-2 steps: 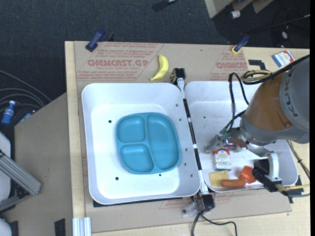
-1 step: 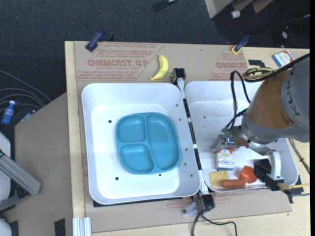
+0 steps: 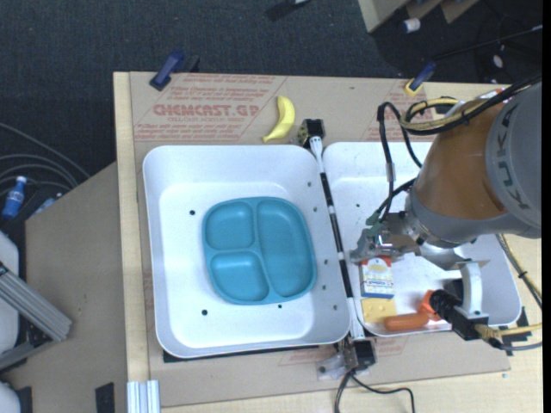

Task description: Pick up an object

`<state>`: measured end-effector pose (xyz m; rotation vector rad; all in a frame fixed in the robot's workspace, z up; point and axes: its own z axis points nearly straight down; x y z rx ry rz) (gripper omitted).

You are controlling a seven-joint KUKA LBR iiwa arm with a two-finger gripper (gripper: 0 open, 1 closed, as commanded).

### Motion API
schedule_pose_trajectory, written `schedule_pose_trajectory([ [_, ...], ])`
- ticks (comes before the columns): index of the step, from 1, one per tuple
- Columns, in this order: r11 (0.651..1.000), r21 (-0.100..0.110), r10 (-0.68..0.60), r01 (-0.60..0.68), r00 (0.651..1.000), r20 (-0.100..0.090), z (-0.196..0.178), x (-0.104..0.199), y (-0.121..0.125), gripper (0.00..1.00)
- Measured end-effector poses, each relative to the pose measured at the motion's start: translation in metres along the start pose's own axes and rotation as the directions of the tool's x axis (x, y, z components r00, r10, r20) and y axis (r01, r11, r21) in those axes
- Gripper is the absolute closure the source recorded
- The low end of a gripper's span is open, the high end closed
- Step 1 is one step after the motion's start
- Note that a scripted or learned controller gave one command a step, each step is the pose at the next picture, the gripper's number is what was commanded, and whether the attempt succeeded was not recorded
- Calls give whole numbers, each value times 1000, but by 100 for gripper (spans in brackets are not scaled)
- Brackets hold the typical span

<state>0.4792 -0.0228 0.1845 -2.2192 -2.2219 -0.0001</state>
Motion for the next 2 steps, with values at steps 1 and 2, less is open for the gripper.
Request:
schedule_pose_trajectory([
  [1,1000,0,0,0,1000,0,-64,77,13,100],
  [2,1000,-1,1,-1,1000,1,-61,62,103,100],
])
